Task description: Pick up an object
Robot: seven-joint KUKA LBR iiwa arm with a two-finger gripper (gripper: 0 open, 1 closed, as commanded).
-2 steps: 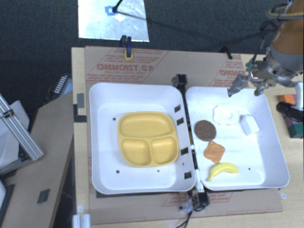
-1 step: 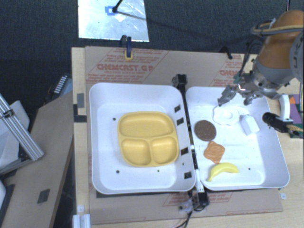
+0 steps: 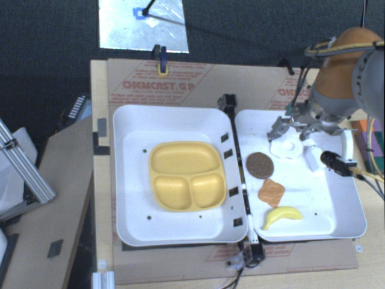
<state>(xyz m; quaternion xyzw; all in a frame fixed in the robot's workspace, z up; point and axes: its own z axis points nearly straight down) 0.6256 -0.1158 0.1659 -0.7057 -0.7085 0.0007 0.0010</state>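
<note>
We see the gripper [image 3: 290, 129] low over the far part of the right bin [image 3: 346, 221]. Its two grey fingers [image 3: 278, 128] are spread apart, one toward the divider between the bins and one toward the arm, with nothing between them, so it is released. Directly beneath the spread fingers lies a small white object [image 3: 284, 148], pale against the white floor and hard to make out; we cannot tell whether the fingertips touch it. Just beside it, toward the arm, lies a small white block [image 3: 311, 159], tilted. Above the gripper the grey wrist rises into the orange band [image 3: 349, 62] at the right edge, with cables looping around it.

Nearer the front of the same bin we find three more things in a loose column: a brown round disc [image 3: 260, 165] close to the divider, an orange piece [image 3: 272, 192] just in front of it, and a yellow banana [image 3: 283, 215] nearest the front rim. They lie apart from one another and from the gripper.

In the left bin [image 3: 129, 221] sits a yellow divided plate [image 3: 183, 174] with three compartments, roughly centred. Both bins rest on a brown cardboard sheet [image 3: 174, 80] with red lettering.
</note>
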